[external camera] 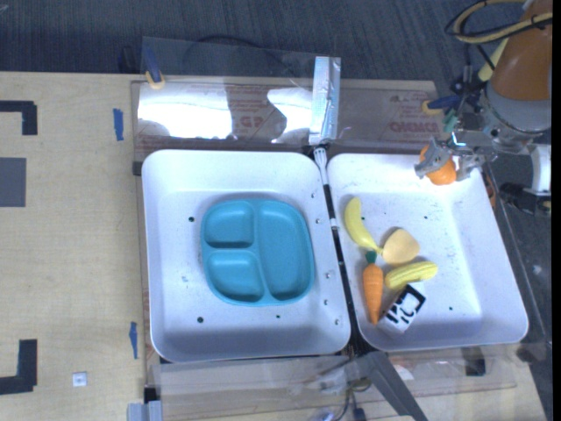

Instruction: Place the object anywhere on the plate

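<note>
End effector (443, 158) over far right corner of right bin (491, 261), fingers closed around a small orange object (443, 173), held above the bin floor. Blue divided plate (258, 250) sits centred in left bin (166, 235), well apart.

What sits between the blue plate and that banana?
In the camera view, the raised rims where the two white bins meet lie between the blue plate and the banana; otherwise just bare white bin floor.
</note>
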`<state>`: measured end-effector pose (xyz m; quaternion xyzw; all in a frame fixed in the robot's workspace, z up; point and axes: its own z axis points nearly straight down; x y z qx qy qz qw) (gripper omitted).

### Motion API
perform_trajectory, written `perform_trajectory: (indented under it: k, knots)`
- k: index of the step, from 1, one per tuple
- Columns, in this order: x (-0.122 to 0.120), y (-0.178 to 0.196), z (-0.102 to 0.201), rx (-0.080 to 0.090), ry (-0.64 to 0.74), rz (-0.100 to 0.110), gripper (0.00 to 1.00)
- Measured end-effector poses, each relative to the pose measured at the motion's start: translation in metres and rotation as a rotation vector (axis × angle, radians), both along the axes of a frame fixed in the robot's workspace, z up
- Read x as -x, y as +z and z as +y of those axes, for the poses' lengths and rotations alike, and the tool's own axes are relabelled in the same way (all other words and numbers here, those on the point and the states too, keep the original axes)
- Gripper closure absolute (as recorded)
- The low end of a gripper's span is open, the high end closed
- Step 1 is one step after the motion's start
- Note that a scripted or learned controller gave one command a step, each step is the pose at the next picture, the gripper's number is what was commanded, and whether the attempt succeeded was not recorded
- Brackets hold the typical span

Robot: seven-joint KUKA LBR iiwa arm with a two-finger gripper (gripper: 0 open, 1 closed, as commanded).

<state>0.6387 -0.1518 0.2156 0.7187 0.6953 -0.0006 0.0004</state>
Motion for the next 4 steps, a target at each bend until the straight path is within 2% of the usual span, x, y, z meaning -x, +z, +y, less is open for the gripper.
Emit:
perform_trajectory:
  k: [1, 2, 3, 4]
  knots:
    - [0.024, -0.117, 0.056, -0.002, -0.069, 0.001, 1.00]
    - [0.074, -0.028, 0.138, -0.005, -0.012, -0.003, 1.00]
    - [0.109, -0.032, 0.212, -0.003, 0.349, 0.005, 1.00]
    - [0.109, -0.031, 0.211, -0.003, 0.347, 0.004, 0.00]
